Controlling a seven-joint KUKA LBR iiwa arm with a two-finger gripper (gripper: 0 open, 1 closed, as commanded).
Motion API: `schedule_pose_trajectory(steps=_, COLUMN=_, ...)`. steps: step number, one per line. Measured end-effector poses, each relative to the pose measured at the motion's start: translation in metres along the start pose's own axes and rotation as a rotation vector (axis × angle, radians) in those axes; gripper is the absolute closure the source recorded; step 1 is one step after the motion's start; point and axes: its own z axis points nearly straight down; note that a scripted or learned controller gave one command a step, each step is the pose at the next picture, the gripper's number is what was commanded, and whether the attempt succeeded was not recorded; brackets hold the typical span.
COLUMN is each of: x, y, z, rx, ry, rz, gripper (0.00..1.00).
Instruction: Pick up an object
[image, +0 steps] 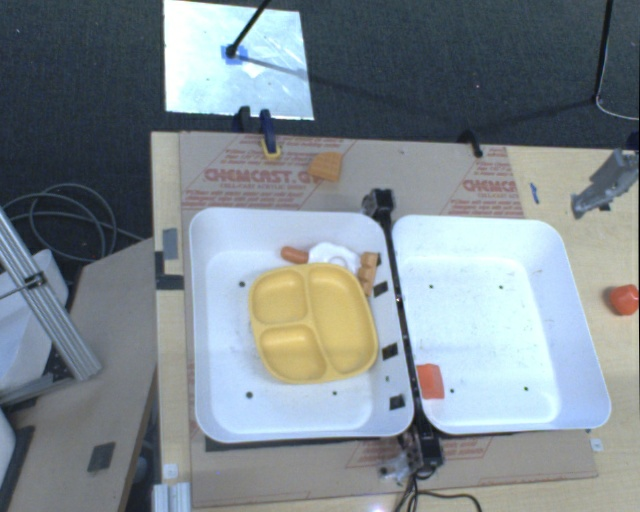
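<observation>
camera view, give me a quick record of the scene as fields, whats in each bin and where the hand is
left bin: yellow divided tray, small orange sausage-shaped piece, white object behind the tray, small tan piece near the bin's right wall
right bin: orange-red block at its front left corner
on the bench outside the bins: tan block behind the left bin, orange-red piece right of the right bin
hand: at the view's right edge, above the bench beyond the right bin's far right corner, holding nothing visible

Yellow tray (312, 325) crowding left bin (225, 400), right bin (560, 300) mostly open, orange block (430, 380) at near-left corner
</observation>
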Motion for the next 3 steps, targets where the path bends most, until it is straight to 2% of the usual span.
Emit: schedule_pose_trajectory(steps=3, x=0.0000, y=0.0000, z=0.0000, rx=0.000, ry=0.000, rz=0.000, gripper=0.00)
